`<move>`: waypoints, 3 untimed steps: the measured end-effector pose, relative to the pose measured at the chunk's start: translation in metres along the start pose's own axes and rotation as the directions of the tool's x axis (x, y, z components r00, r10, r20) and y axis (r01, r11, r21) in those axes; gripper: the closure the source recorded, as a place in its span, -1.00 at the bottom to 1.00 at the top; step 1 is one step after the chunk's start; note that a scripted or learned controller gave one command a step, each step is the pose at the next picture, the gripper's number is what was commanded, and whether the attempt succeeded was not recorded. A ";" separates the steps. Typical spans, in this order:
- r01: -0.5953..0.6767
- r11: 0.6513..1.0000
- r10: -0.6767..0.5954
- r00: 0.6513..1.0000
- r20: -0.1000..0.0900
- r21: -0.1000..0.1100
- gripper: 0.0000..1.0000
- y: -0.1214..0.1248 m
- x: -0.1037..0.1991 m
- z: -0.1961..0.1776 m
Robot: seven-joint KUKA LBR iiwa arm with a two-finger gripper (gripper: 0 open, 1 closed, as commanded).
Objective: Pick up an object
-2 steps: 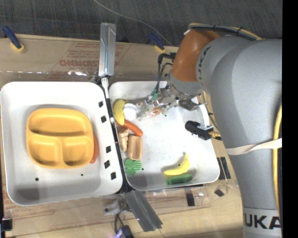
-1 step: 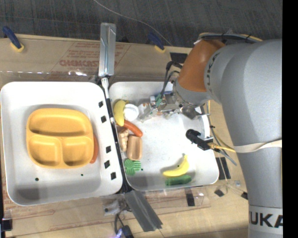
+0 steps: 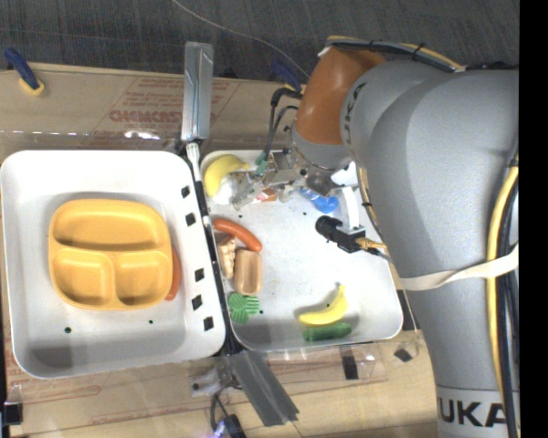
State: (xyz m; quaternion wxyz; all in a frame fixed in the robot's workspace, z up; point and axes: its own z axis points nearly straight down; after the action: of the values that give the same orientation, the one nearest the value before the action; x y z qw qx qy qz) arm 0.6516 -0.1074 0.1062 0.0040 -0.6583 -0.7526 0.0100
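- I see my gripper (image 3: 256, 188) low at the right bin's (image 3: 384, 310) far-left corner; I cannot tell its state.
- A yellow lemon (image 3: 221, 169) lies just beside it, toward the corner.
- A banana (image 3: 325, 307) rests well apart, by the near edge.
- The yellow tray (image 3: 110, 252) sits in the left bin (image 3: 23, 327).

light: bright, even | shadows: soft | glare: mild on white bins (image 3: 18, 245) | focus: perhaps slightly soft

bins (image 3: 18, 245): white | tray (image 3: 110, 249): yellow-orange | banana (image 3: 324, 308): yellow | sausage (image 3: 237, 233): orange-red | arm (image 3: 429, 172): grey, orange band | broccoli-like piece (image 3: 242, 307): green
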 end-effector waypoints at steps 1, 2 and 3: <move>0.394 0.919 -0.394 0.919 0.005 -0.023 -1.00 0.002 -0.027 -0.038; 0.196 0.980 -0.196 0.981 0.000 -0.027 -1.00 -0.004 -0.084 -0.018; 0.275 0.960 -0.275 0.961 0.021 -0.049 -1.00 -0.011 -0.074 -0.003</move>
State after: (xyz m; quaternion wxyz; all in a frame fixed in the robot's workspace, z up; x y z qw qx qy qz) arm 0.6509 -0.1818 0.1102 -0.0168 -0.5472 -0.8368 -0.0057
